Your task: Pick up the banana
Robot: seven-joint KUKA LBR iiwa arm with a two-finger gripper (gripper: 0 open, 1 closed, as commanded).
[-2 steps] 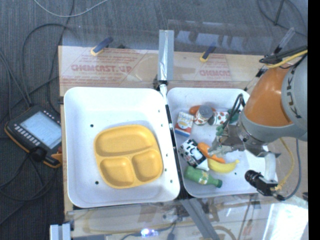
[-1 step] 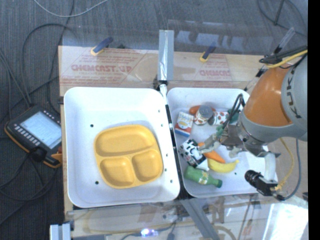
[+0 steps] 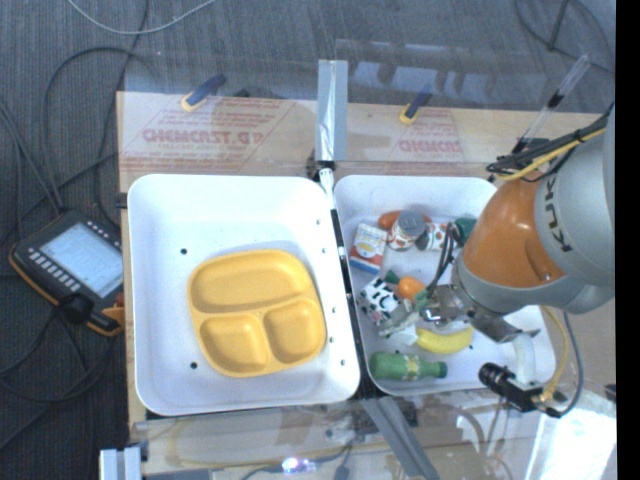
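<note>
The yellow banana [image 3: 446, 341] lies in the right bin [image 3: 352, 193], near its front edge, curved with its ends pointing up. My gripper [image 3: 434, 309] hangs low over the bin, right at the banana's upper edge. The grey arm and its orange band [image 3: 505, 240] reach in from the right and hide the bin's right half. From this angle the wrist covers the contact, so I cannot tell whether the gripper touches the banana.
A green bottle [image 3: 408, 367] lies just in front of the banana. A black-and-white spotted toy [image 3: 378, 295], a small orange piece [image 3: 410, 287], a carton [image 3: 369, 243] and a can [image 3: 408, 230] crowd the bin's left and back. The left bin [image 3: 160, 218] holds a yellow divided plate [image 3: 258, 311].
</note>
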